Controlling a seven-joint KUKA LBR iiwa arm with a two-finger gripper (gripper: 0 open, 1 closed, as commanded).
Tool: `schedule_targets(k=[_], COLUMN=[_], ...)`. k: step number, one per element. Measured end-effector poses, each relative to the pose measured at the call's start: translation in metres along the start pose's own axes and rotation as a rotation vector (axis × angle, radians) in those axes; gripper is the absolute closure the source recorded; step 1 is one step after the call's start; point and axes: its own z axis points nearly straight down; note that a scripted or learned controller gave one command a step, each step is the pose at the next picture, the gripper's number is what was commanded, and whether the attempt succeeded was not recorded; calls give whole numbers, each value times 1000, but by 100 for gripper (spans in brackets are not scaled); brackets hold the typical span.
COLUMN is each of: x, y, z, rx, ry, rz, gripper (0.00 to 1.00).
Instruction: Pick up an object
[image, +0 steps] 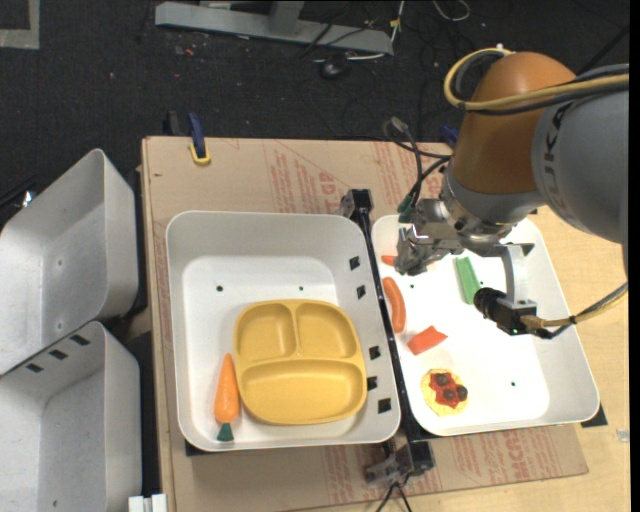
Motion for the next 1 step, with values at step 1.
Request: schedule_targets(k=[1], x=[48], y=[-8], z=[14], rx=[0], ry=[-1], rz=[1], gripper=[100])
